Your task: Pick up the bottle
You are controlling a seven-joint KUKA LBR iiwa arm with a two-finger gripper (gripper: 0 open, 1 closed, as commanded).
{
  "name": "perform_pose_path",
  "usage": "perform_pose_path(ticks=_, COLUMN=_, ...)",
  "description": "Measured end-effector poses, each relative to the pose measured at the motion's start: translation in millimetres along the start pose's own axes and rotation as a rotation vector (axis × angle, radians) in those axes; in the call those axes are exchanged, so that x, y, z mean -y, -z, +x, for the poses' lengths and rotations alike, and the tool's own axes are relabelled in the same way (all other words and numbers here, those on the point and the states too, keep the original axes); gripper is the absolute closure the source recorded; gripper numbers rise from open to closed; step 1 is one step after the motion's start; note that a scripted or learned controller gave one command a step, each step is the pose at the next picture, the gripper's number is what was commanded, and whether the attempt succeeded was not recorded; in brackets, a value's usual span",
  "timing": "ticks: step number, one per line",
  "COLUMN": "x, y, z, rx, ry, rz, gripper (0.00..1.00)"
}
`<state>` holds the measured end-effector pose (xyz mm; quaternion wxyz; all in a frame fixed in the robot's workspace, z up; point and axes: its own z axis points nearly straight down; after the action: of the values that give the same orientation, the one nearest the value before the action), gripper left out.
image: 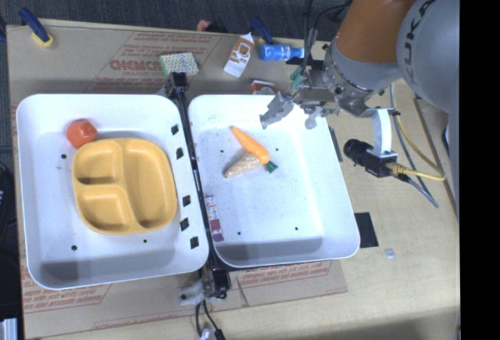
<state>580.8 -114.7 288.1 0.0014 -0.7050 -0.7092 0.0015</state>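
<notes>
A small blue bottle [275, 53] lies on its side on the cardboard behind the right bin [336, 205], outside it. My gripper [291, 116] hangs over the far edge of the right bin, a short way in front of the bottle and not touching it. Its fingers [271, 113] are spread open with nothing between them. The grey arm with its orange band [379, 6] reaches in from the upper right.
An orange carrot [250, 143] and a beige corn-like piece [241, 166] lie in the right bin just below the gripper. The left bin [39, 252] holds a yellow divided plate [123, 184] and a red tomato [81, 132]. A small carton [240, 55] lies beside the bottle.
</notes>
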Motion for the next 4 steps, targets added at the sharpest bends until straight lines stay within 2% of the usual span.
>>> perform_pose_path(ticks=1, x=0, y=10, z=0, rx=0.0, ry=0.005, rz=0.003, gripper=1.0)
perform_pose_path(ticks=2, x=10, y=-54, z=-76, rx=0.001, ry=0.019, rz=0.002, gripper=1.0)
perform_pose_path(ticks=3, x=60, y=-127, z=-61, rx=-0.001, ry=-0.002, rz=0.002, gripper=1.0)
perform_pose_path(ticks=4, x=105, y=-90, z=-96, rx=0.0, ry=-0.222, rz=-0.001, gripper=1.0)
